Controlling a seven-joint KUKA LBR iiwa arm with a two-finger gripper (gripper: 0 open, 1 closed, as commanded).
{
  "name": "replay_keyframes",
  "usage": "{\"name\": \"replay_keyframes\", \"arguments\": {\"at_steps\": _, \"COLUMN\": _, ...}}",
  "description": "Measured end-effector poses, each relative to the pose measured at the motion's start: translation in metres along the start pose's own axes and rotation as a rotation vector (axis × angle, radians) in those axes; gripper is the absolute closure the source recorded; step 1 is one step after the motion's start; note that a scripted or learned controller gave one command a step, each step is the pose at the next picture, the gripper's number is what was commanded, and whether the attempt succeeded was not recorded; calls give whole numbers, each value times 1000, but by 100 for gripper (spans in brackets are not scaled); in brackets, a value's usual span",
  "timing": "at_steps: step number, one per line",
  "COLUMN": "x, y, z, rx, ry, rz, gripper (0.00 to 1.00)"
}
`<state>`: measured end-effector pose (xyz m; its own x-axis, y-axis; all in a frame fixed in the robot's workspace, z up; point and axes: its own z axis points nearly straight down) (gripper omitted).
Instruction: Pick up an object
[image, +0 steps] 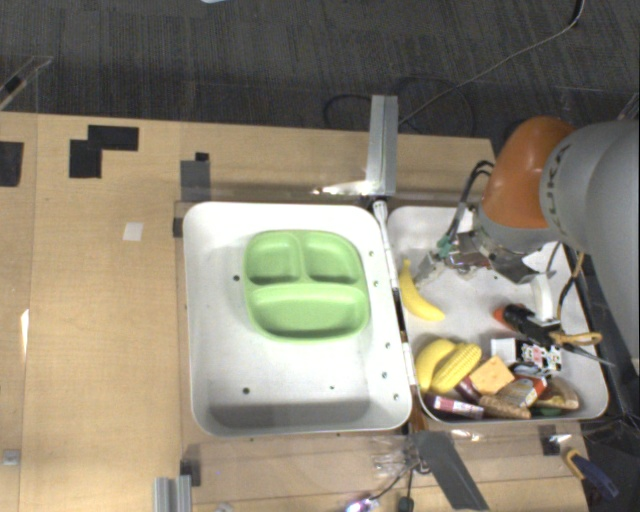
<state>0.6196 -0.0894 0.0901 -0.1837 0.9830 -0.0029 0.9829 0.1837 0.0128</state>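
Down at the near edge of the right shallow white bin (597, 405), a clutter of small toys sat piled: a yellow corn-like piece (447, 365), an orange wedge (492, 376), dark bits beside them. Further up, a yellow plastic banana (417, 297) lay against the bin's left wall, untouched. Just beyond it hovered the grey two-finger gripper (445, 256), nothing visibly between its fingers; whether they were spread or pressed together, I could not tell. In the left white bin (215, 300) rested a green divided plate (304, 282).
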Motion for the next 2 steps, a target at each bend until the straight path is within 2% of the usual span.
{"name": "replay_keyframes", "arguments": {"at_steps": 1, "x": -4, "y": -36, "z": -1, "rx": -2, "ry": 0, "rz": 30, "gripper": 0}}
{"name": "replay_keyframes", "arguments": {"at_steps": 2, "x": -62, "y": -115, "z": -3, "rx": -2, "ry": -5, "rz": 143, "gripper": 0}}
